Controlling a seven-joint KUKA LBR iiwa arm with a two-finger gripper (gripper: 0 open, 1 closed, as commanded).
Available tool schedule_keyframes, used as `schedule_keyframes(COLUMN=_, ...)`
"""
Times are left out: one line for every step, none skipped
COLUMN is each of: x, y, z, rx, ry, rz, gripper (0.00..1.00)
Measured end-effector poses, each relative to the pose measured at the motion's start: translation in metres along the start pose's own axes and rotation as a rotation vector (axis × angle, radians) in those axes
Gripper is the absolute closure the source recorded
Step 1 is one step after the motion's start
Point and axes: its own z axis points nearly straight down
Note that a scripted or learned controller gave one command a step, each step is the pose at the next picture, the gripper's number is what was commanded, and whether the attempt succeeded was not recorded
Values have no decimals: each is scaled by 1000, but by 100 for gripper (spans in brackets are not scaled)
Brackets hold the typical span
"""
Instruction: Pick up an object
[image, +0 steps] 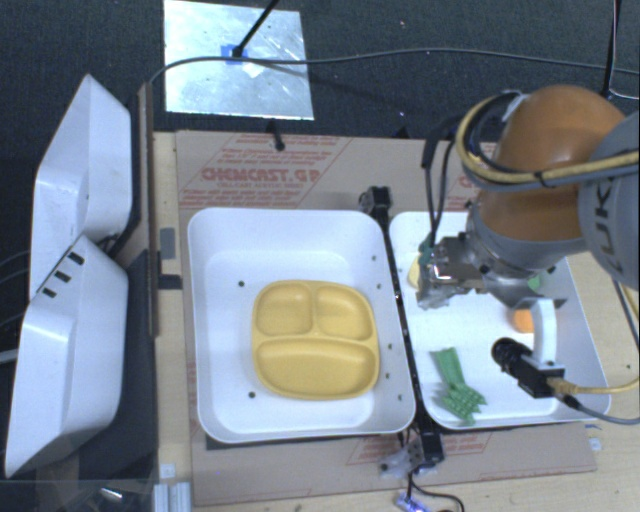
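In the camera view, two shallow white bins are seen side by side on the bench. The left bin carries a yellow divided plate, laid flat near the middle of its floor, a little toward the near edge. The right bin is reached into by the arm, whose bulk covers the far half of that bin. The gripper is seen low over the right bin, close to its left wall, but whether it is spread or closed cannot be told from above. A green toy, flat and ridged, is lying near the near-left corner of the right bin, apart from the gripper. A small orange piece is partly seen toward the middle of that bin, beside the arm, and a bit of yellow is glimpsed at the left wall, just beside the gripper; what either one is cannot be made out. The green toy is judged to be light and probably soft or rubbery, so it is best taken across its narrow stem, where the width suits a two-finger pinch. The plate is judged stiff, smooth and wide, hence awkward to take except at its rim.
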Motion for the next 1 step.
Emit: schedule_keyframes(x=10, y=0, z=15, rx=2, ry=0, rz=0, gripper=100)
